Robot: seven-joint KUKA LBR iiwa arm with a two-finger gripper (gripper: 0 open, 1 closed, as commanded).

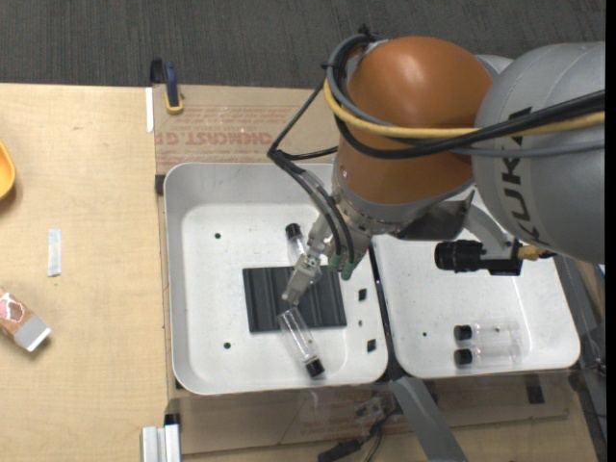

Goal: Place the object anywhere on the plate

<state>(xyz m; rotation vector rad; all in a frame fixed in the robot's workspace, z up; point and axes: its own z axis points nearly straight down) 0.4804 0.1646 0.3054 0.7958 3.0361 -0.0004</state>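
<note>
A clear vial with a black cap [301, 343] lies slanted in the left white bin [178, 258]. Its upper end rests at the bottom edge of the black ribbed plate [265, 301] and its capped end lies on the bin floor below the plate. My gripper [296, 287] hangs over the plate's right half, pointing down-left, with its tip just above the vial's upper end. The orange wrist band and grey arm cover the area above and to the right.
A small black piece [292, 230] lies on the left bin's floor above the plate. Two more capped vials [470, 345] lie in the right bin [539, 354]. On the wooden bench to the left are a small white strip [54, 253] and a red-and-white packet [21, 320].
</note>
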